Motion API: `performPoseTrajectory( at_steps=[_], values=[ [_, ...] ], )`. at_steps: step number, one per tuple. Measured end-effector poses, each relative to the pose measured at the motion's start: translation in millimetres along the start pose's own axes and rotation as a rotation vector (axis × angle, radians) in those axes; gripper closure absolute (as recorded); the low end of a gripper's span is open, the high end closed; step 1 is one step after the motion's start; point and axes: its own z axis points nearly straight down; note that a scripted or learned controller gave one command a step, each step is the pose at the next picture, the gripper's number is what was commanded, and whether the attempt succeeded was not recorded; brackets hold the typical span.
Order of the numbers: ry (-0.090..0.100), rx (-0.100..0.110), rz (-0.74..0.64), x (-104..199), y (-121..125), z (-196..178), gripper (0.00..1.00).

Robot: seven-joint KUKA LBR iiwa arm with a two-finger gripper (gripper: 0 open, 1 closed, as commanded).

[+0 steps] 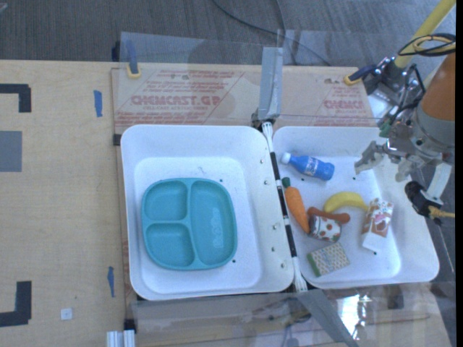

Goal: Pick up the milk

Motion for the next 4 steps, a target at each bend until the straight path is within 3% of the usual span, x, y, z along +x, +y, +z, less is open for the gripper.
performPoseTrajectory(
  at_steps=[1, 2, 3, 4],
  values=[
    [-0.001, -0.005, -0.044, -22.2, -46.1, 84.1, 0.0],
    [-0.003, -0.008, -0.039, -25.0, -46.0, 74.5, 1.0],
    [-0.003, -0.007, -0.039, -24.8, -46.0, 74.6, 0.0],
    [-0.006, -0.016, -0.411, -41.5, -101.5, 88.1, 0.0]
  ],
)
